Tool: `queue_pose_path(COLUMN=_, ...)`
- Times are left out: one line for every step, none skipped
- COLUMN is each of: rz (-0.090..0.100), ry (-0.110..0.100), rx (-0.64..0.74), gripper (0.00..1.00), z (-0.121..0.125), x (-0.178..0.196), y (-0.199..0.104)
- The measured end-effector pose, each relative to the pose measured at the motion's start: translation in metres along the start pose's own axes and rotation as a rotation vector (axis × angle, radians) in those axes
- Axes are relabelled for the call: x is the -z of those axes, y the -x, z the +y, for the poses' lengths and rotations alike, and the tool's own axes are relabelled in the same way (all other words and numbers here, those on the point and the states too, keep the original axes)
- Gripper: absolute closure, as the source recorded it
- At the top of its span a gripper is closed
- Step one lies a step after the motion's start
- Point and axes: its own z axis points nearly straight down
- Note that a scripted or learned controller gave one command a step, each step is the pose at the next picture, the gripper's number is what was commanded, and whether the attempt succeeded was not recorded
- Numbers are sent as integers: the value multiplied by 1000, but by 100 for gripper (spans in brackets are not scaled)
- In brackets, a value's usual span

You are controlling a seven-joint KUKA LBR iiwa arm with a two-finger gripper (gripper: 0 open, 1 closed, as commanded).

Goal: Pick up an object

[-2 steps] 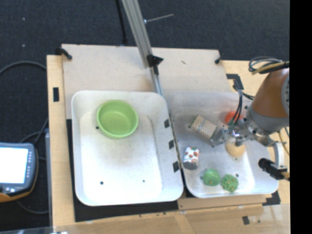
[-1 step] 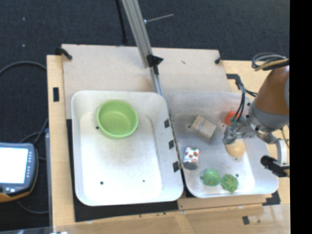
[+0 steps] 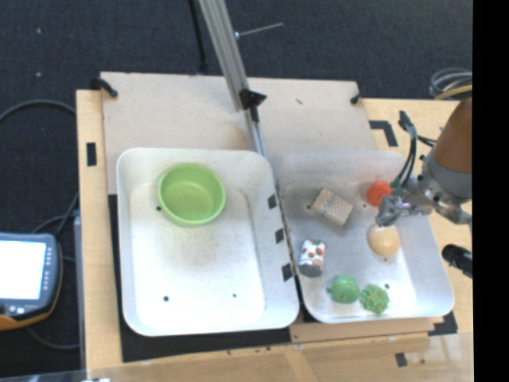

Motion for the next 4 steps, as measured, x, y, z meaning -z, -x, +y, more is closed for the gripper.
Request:
queue_pose_path(rz=-1, ry=1, rx=0, gripper=100, z=-7, x=50, y=4)
queue_pose_path(rz=1, ry=-2, rx=6, gripper=100, z=-6, x=68, y=5)
queue_pose_path(rz=3, ry=-3, rx=14, gripper=100, z=24, x=74, y=-42)
queue_pose_path(rz=3, ry=-4, rx=13, gripper=100, z=39, x=80, y=-90)
